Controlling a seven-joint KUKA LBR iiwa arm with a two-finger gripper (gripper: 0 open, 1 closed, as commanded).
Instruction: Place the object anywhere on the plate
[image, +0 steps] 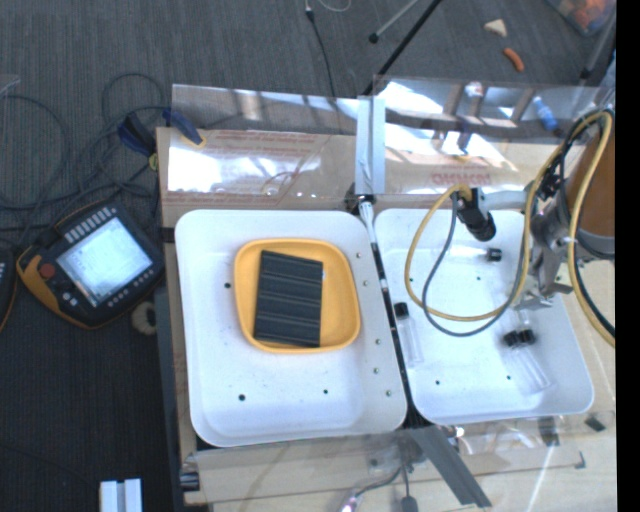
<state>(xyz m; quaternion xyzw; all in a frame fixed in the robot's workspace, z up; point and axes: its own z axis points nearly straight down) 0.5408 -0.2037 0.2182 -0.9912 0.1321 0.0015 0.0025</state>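
Plate (345, 320) sits in the left bin (200, 330), yellow and square-ish, and the dark ribbed block (289, 297) lies flat right on it, near the middle, tilted slightly. Over in the right bin (560, 390), the gripper (520, 338) hangs low near the bin's right side, with a yellow cable (425, 270) looping beside it. Whether it is clenched or released, I cannot tell from up here.

I work in a robot lab: an orange-black handheld control pendant (92, 265) lies left of the two white bins (200, 400), on dark carpet with loose cables (60, 150).
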